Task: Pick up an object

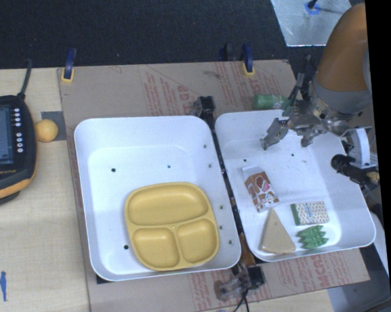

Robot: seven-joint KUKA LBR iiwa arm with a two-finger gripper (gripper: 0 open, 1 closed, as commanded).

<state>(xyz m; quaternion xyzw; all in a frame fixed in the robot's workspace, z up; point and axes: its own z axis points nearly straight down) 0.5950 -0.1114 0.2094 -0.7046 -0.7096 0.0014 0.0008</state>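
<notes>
In the right bin (352, 237) lie a brown-and-white patterned packet (260, 190), a tan wedge (276, 234), a small green-bordered card (310, 212) and a green pea pod (313, 237). My gripper (288, 135) hangs over the bin's far part, above and to the right of the packet. Its two dark fingers are spread apart with nothing between them. The left bin (101, 160) holds a yellow divided plate (171, 224).
A teach pendant (1, 148) and a yellow ball (46, 129) sit on the bench left of the bins. A small green item (268, 101) lies behind the right bin. Clamps (246, 54) hold the cardboard underlay at the back.
</notes>
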